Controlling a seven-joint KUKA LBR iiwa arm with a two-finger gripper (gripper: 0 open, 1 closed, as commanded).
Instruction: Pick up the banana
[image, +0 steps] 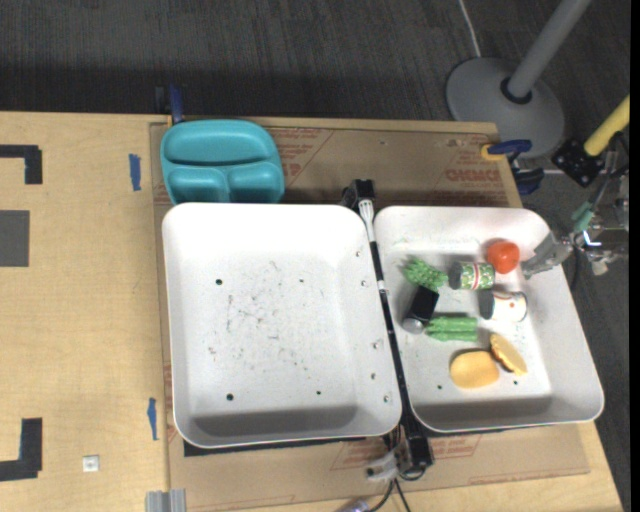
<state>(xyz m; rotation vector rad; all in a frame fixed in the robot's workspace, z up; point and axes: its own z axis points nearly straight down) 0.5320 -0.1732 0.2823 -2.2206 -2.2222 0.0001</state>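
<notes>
Smooth white plastic right bin seen holding toy food: rounded yellow-orange piece, red tomato, bumpy green vegetables. Banana not identified with certainty. Teal sectioned tray behind left bin.

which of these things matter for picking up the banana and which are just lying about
For the job:
banana, probably the yellow curved piece
gripper
right bin

Lying about:
red ball
can
green pieces
black block
orange lump
left bin
teal tray
</notes>
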